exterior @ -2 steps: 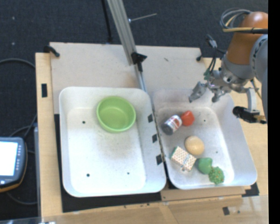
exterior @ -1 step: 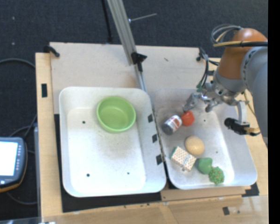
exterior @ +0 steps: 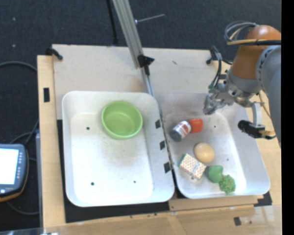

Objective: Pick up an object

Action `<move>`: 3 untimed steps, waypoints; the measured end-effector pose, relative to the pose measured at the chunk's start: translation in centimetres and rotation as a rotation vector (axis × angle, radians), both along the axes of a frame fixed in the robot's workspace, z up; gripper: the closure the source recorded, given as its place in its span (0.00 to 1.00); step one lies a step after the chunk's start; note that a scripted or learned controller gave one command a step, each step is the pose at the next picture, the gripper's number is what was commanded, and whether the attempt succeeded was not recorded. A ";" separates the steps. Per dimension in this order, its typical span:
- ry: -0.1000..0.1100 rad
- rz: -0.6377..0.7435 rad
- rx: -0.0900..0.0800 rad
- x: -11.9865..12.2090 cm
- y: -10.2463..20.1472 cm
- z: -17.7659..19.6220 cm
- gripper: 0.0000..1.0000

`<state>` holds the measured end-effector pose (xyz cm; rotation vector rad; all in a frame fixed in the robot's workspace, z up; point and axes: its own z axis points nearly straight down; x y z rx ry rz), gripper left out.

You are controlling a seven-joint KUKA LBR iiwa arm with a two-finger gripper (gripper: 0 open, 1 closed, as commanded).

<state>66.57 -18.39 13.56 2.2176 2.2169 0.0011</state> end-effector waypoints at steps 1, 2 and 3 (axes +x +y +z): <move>-0.003 0.003 0.002 1.0 -0.6 5.7 1.00; -0.002 0.003 0.002 1.1 -0.7 10.4 1.00; 0.005 0.005 0.003 -0.3 3.8 9.6 1.00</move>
